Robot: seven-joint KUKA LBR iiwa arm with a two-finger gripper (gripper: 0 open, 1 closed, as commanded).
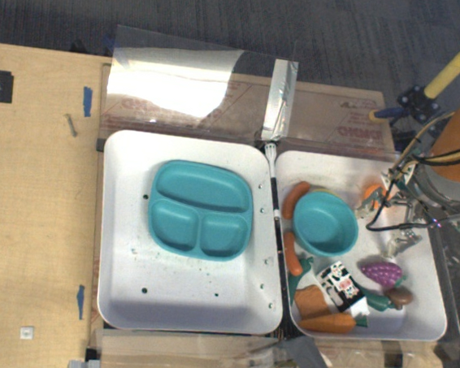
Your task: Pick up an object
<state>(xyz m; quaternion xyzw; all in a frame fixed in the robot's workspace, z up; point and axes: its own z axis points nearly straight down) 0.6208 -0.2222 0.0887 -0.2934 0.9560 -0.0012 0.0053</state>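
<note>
while near hand (pixel 401 230), grapes (pixel 381 273)

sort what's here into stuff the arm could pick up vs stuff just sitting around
Pickable:
round teal bowl
purple grape bunch
black-and-white cow toy
orange carrot-shaped toy

Just there:
teal three-compartment plate
left white bin
right white bin
</note>
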